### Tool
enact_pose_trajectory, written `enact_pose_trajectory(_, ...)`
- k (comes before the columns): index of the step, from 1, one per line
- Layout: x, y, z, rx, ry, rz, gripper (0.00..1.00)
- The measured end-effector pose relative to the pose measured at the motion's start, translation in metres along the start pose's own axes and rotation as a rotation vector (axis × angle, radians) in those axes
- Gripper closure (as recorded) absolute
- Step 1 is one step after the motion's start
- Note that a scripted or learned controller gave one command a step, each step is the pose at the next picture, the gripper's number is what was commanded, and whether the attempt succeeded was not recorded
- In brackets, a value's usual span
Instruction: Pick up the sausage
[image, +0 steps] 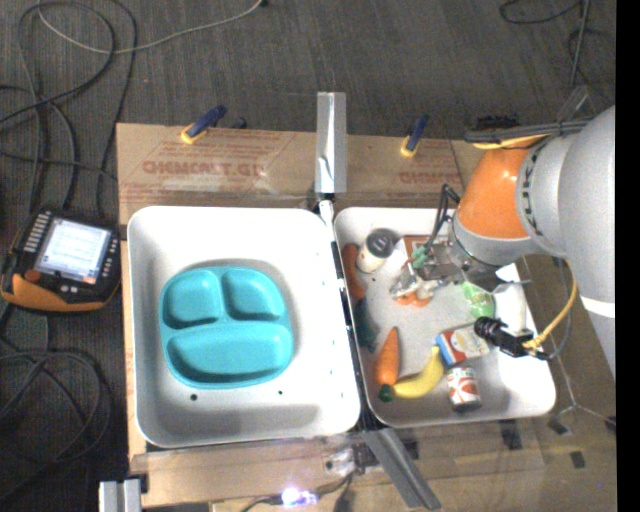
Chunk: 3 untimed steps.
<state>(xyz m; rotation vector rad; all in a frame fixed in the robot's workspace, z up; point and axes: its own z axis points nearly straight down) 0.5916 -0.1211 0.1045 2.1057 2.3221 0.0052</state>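
Observation:
A reddish-brown sausage (352, 274) lies along the left wall of the right bin (540, 400), partly hidden by the bin's rim. My gripper (422, 272) is down in the upper middle of that bin, a short way to the right of the sausage and apart from it. Right under the gripper sits a small orange-red item (408, 292) that I cannot identify. Nothing is visibly held.
Around the gripper are a white bottle (380, 246), a green item (478, 298), a small carton (462, 345), a carrot (387, 355), a banana (425, 376) and a can (462, 388). The left bin (150, 240) holds a blue divided tray (228, 325).

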Motion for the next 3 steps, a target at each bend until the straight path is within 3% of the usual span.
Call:
enact_pose_trajectory(1,0.077,0.011,-0.079,0.01,0.001,0.174,1.0)
enact_pose_trajectory(2,0.113,0.032,-0.127,0.009,0.0,-0.096,1.0)
enact_pose_trajectory(3,0.149,0.089,-0.127,0.009,0.0,-0.292,1.0)
